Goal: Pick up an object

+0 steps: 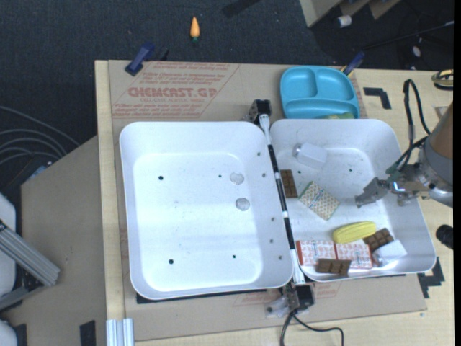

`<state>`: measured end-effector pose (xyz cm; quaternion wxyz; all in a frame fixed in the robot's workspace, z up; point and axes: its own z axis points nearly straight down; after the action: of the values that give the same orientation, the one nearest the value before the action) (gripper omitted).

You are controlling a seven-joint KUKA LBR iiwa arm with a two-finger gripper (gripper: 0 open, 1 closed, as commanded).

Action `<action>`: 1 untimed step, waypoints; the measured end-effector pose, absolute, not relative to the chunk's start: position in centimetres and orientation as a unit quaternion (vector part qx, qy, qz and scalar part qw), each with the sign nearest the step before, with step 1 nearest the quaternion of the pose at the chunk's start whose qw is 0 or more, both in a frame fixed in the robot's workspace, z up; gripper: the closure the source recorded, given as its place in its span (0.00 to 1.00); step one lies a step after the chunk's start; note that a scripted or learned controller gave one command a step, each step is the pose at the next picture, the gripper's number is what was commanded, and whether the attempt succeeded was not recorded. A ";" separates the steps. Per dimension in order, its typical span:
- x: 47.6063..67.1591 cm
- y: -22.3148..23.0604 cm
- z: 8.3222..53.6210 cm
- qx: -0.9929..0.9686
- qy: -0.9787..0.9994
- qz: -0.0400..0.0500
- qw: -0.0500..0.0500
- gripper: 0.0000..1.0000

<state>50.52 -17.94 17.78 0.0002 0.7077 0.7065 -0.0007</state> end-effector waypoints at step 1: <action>55.0 -13.0 9.1 0.707 0.707 0.002 0.001 0.00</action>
<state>54.99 -13.01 9.14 0.0010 0.7069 0.7073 0.0016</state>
